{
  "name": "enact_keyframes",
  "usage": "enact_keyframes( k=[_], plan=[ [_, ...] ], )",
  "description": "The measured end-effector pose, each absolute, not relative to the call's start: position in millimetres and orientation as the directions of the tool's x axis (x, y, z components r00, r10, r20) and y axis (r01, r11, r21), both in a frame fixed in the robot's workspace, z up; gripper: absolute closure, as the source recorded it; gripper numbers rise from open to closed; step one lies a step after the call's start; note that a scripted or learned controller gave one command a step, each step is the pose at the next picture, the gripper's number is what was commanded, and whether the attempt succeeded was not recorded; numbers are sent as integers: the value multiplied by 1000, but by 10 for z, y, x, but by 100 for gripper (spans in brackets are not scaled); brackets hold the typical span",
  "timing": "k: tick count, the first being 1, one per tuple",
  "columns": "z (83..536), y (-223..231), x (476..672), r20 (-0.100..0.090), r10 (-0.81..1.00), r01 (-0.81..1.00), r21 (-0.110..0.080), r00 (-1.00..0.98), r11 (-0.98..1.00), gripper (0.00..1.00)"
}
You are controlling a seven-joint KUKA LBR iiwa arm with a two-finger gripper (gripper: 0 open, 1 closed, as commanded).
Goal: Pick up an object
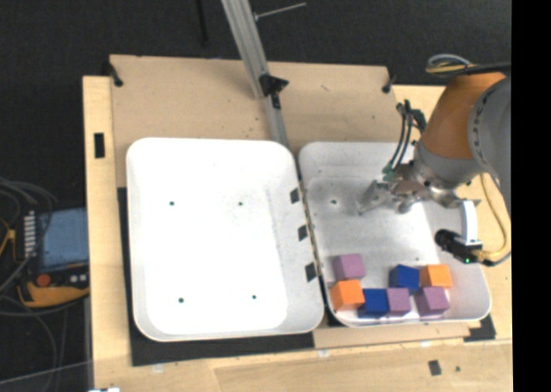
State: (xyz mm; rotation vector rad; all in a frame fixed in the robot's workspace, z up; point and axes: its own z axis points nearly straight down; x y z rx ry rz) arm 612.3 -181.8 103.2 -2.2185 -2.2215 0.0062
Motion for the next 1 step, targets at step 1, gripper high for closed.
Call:
enact_keyframes(
  k=[1],
  plan=[
    [1183, -1829, 6149, -2, 1000, 1000, 6, 2, -2, 100]
  ],
)
